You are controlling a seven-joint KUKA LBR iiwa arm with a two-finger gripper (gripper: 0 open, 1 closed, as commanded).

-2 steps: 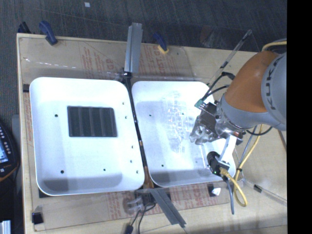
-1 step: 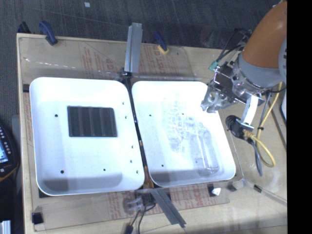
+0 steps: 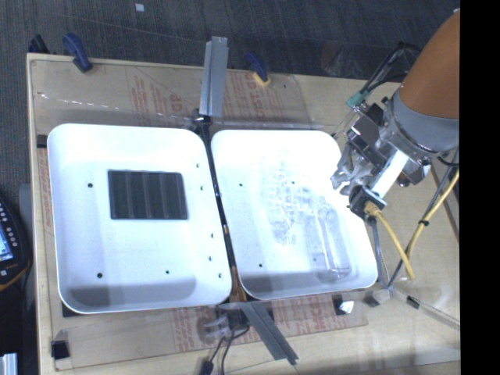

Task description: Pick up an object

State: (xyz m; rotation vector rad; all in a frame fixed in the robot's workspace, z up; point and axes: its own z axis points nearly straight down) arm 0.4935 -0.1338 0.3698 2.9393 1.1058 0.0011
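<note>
The approach step is judged under way: the hand (image 3: 353, 184), its state untellable, is seen over the right bin (image 3: 258, 276) rim; descent toward the clear object (image 3: 328, 244) is called for.

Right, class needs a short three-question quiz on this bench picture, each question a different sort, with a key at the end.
1. True or false: the dark ribbed rectangle lies in the left bin.
2. Over which edge of the right bin does the gripper hang? A) near edge B) right edge C) the edge shared with the other bin
3. Fill in: the clear objects lie in the ____ bin.

Key: 1 true; 2 B; 3 right.
</note>
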